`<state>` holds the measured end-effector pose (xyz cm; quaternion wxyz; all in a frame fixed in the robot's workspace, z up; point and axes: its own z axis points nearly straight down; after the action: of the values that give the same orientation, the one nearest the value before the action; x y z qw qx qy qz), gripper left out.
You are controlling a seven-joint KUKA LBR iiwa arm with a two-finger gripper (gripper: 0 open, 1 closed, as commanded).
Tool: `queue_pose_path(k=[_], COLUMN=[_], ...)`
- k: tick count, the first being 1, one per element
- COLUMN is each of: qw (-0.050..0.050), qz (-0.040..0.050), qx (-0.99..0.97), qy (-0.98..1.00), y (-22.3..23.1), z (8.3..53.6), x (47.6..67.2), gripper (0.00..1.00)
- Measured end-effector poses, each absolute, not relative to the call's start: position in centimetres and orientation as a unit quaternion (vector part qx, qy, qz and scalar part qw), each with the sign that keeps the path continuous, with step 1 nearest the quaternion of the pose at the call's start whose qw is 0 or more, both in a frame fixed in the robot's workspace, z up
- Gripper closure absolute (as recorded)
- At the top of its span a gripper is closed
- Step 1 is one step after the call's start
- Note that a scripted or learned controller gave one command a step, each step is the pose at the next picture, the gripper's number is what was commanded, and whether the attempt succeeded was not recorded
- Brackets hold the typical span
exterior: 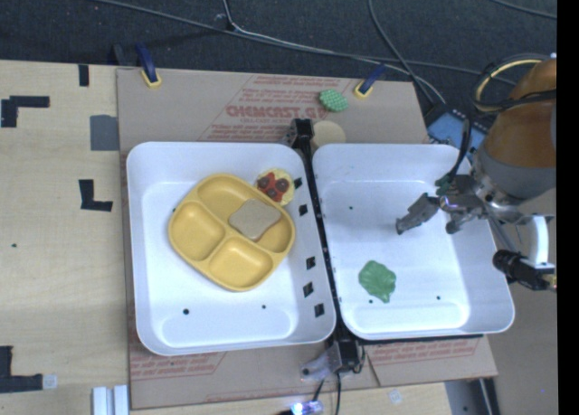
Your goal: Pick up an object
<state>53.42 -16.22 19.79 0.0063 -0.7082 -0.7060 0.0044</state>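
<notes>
White bins (158,314) (two), one green object (377,279)

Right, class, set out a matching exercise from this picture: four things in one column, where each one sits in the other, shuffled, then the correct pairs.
Things:
1. yellow tray
2. green lump
3. tan square
4. gripper

Places:
A. above the right bin
B. on the right bin's floor
C. in the left bin
D. on the tray

Pairs: 1-C, 2-B, 3-D, 4-A
</notes>
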Motion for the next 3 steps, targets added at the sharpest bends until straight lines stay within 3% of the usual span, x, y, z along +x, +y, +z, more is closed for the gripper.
queue_pose_path(k=[1, 2, 3], qw=[0.001, 0.001, 0.003], qz=[0.0005, 0.0017, 0.002], qx=[-0.707, -0.707, -0.707], qy=[-0.708, -0.707, -0.707], y=[-16.2, -16.6, -16.2], z=[20.5, 16.0, 10.4], x=[53.7, 54.1, 53.0], gripper=[0.0, 0.0, 0.0])
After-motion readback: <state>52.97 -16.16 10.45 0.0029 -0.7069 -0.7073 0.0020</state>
